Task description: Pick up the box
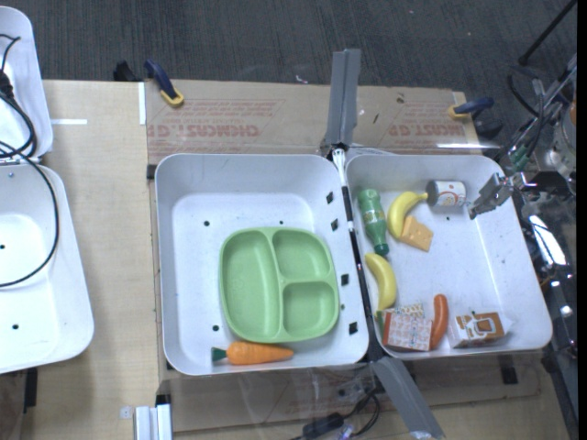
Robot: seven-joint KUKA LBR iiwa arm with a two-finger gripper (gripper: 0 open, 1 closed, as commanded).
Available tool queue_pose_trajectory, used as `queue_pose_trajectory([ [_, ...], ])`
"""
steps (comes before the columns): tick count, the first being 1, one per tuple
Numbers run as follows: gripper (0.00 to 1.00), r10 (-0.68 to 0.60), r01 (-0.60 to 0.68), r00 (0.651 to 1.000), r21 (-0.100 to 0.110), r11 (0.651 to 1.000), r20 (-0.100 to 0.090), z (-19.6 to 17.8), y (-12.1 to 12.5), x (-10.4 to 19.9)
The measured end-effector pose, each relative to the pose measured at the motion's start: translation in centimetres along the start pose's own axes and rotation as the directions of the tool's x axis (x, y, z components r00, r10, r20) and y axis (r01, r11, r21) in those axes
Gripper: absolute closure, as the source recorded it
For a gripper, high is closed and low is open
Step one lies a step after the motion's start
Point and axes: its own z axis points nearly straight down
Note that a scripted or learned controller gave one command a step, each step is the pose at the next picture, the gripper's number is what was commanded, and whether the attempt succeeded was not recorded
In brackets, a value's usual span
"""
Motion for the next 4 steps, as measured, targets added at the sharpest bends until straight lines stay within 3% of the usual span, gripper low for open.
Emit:
queue_pose_trajectory([
  [1,0.00,0.010,-0.010,1.000,-0.001,1.000,-0.001,19.5,-0.1,0.1],
  [2,0.00,0.246,-0.246,0.969,0.001,0.969,-0.002,19.6,-4.8,3.3],
  [3,0.00,0.393,-0.393,0.920,0.000,0.920,0.000,18.4,-0.9,-0.3],
  [4,0.00,0.205,-0.205,0.979,-0.002,0.979,0.000,12.7,3.7,-0.3],
])
